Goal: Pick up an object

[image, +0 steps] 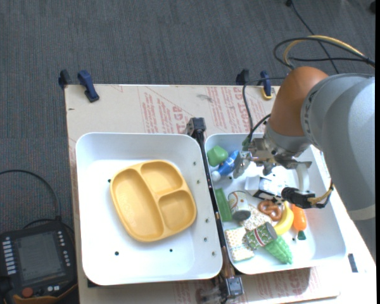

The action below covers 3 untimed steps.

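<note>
Hovering low over the right bin (329, 249), the gripper (264, 159) sits among the clutter, its grip impossible to read from here.

Wrist metalwork hides its tips; just beside it lie a blue object (227, 164) and a green piece (216, 154), then an orange carrot (299, 217), a yellow banana (284, 222) and a green knobbly toy (277, 249). Over in the left bin (95, 252), a yellow divided plate (153, 199) lies alone.

The arm (329, 125) reached in from the right, its tool (266, 160) low over the right bin (326, 246). That bin held a clutter of small things: a green block (217, 154), a pretzel (270, 208), a banana (285, 220) and a carrot (299, 218). The left bin (101, 246) held a yellow tray (153, 199). Both sat on the table (145, 106).
</note>
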Motion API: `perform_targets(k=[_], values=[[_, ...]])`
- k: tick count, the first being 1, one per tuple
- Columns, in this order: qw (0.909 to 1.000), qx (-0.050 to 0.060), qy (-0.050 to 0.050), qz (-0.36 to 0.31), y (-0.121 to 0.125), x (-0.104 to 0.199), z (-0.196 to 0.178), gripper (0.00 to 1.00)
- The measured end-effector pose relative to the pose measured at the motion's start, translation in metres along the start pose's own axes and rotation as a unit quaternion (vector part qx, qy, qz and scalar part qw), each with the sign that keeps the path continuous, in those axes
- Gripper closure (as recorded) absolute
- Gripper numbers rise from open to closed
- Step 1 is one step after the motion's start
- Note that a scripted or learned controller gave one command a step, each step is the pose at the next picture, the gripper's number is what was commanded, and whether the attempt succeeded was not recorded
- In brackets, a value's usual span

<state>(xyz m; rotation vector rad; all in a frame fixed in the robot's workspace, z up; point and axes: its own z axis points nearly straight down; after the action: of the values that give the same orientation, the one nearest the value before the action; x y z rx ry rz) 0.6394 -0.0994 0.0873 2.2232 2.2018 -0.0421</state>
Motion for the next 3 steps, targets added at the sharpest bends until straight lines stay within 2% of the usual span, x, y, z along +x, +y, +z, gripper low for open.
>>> perform_targets(k=[1, 2, 3], values=[[1.0, 0.0, 0.001, 0.0, 0.0, -0.001, 0.0, 0.0], [0.9998, -0.004, 0.016, -0.006, 0.006, -0.105, 0.002, 0.0], [0.9999, -0.005, 0.015, -0.007, 0.006, -0.106, -0.008, 1.0]])
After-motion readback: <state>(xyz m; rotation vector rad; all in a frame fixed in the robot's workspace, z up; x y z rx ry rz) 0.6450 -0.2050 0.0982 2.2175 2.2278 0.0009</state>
